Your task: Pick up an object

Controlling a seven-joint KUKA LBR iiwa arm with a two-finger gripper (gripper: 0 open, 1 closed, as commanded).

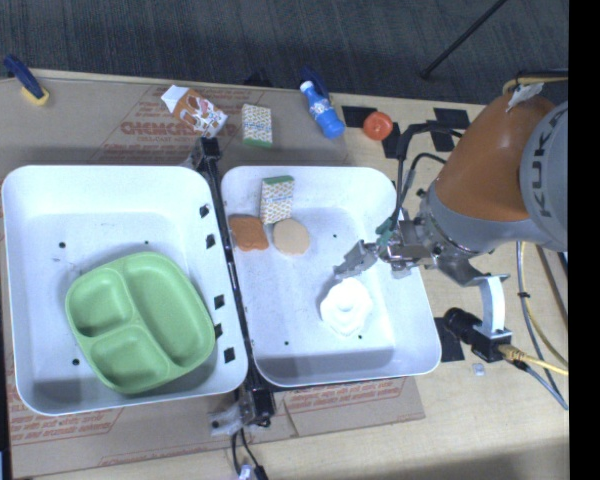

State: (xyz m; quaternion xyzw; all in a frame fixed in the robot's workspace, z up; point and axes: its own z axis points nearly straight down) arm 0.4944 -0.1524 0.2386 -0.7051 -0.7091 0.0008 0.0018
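Note:
My gripper hangs over the right bin, near its right side, just above and to the right of a white round object. Nothing shows between its fingers. At the bin's upper left lie an orange-brown piece, a tan round piece and a small green-and-white packet. The left bin holds a green divided plate.
Behind the bins on the cardboard lie a wrapped snack, a small packet, a blue bottle and an orange ball. A blue clamp sits at far left. The arm's orange-banded wrist overhangs the right rim.

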